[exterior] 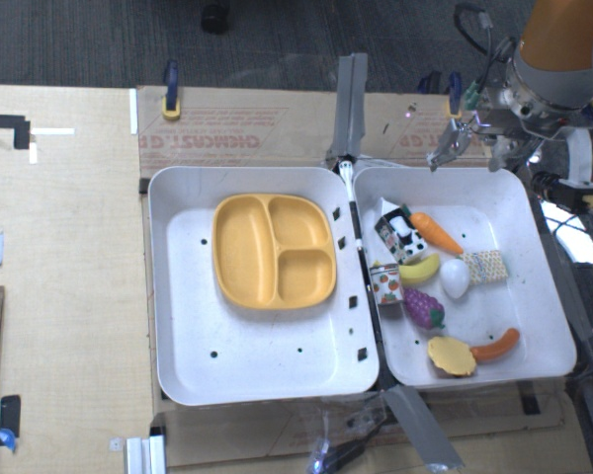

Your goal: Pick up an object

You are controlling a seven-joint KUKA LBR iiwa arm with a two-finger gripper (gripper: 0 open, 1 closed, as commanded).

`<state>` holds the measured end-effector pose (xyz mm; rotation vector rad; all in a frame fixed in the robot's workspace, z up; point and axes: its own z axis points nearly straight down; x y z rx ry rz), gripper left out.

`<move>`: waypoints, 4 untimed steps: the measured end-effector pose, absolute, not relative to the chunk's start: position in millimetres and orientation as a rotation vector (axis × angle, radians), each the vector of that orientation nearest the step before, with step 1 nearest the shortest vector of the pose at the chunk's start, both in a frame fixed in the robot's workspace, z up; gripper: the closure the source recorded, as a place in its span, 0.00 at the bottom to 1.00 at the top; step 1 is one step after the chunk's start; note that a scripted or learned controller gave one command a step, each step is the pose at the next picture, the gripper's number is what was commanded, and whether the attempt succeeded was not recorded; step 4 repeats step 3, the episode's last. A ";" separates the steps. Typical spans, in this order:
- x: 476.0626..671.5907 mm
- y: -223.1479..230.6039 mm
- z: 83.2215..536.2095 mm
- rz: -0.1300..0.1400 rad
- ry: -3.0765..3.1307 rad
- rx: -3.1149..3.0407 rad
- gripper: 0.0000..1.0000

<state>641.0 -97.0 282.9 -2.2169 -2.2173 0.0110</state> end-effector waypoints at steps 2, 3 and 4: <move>613.7 -115.4 107.7 -0.029 -2.653 -1.746 0.00; 613.0 -117.1 115.8 -0.022 -2.648 -1.747 1.00; 613.0 -117.1 115.8 -0.022 -2.648 -1.747 1.00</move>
